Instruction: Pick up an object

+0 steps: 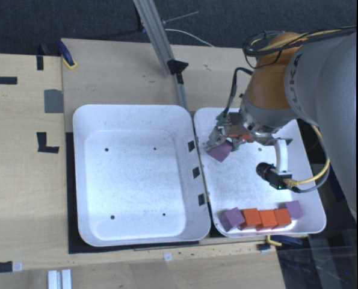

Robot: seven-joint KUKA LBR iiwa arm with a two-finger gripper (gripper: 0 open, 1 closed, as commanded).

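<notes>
My gripper (222, 138) hangs over the upper left part of the right bin (251, 188), close to the divide between the two bins. A purple block (219, 152) sits between its fingers, tilted and lifted off the bin floor. The orange-banded wrist and grey arm come in from the right above it. Along the right bin's front edge lies a row of blocks: a purple one (231, 218), two orange ones (251, 217) (275, 217), and a smaller purple one (294, 209).
The left bin (133, 173) lies beside the right one, with black clips on the shared rim. A slanted metal rod (160, 38) reaches down toward the bins' back edge. A black cable fitting with a yellow cable (275, 176) hangs from the arm over the right bin.
</notes>
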